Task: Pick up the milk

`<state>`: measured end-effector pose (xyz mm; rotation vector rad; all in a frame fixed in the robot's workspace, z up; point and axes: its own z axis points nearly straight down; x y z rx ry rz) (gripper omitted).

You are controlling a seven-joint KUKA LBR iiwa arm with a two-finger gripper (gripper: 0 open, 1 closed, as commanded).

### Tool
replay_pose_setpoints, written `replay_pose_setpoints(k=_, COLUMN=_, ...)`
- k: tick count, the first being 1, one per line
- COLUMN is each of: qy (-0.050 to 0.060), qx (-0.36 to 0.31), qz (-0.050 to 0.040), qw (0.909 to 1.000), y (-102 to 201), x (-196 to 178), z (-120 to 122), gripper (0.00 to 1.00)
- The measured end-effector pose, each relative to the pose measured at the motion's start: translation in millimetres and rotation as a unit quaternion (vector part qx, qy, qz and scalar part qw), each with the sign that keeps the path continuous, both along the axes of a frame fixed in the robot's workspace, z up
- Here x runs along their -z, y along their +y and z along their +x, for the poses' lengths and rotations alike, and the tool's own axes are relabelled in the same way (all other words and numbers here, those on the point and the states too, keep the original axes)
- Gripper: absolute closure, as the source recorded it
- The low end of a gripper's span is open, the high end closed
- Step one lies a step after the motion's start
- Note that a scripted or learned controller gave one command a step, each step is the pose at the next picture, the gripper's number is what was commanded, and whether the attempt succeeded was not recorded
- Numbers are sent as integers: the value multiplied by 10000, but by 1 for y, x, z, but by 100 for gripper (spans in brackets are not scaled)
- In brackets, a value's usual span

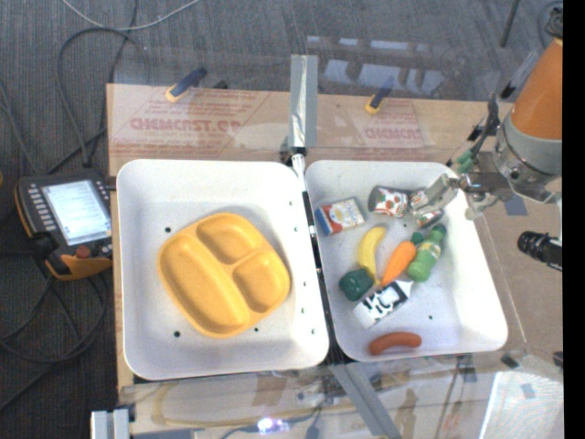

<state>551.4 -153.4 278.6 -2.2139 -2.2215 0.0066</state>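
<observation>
The grey arm with its orange band reaches in from the right, its gripper (437, 197) low over the upper part of the right bin (484, 323), just beside a red-and-white can (390, 201) lying on its side; whether its fingers are apart or together cannot be told from this angle. The milk (385, 302), a black-and-white carton, lies tilted in the right bin's lower middle, well apart from the gripper. Around it sit a dark green vegetable (356, 284), a banana (370, 248), a carrot (398, 261), a green bottle (426, 255), a small box (340, 216) and a sausage (396, 342). The left bin (146, 337) holds a yellow divided plate (225, 273).
</observation>
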Motion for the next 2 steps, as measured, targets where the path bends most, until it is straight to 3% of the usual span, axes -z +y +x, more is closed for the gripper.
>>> replay_pose_setpoints(k=1, qy=14, qx=257, qz=5, qw=9997, y=39, x=134, z=-28, gripper=0)
replay_pose_setpoints(k=2, qy=-113, qx=-279, qz=-27, qw=9995, y=9, x=189, z=-57, gripper=0)
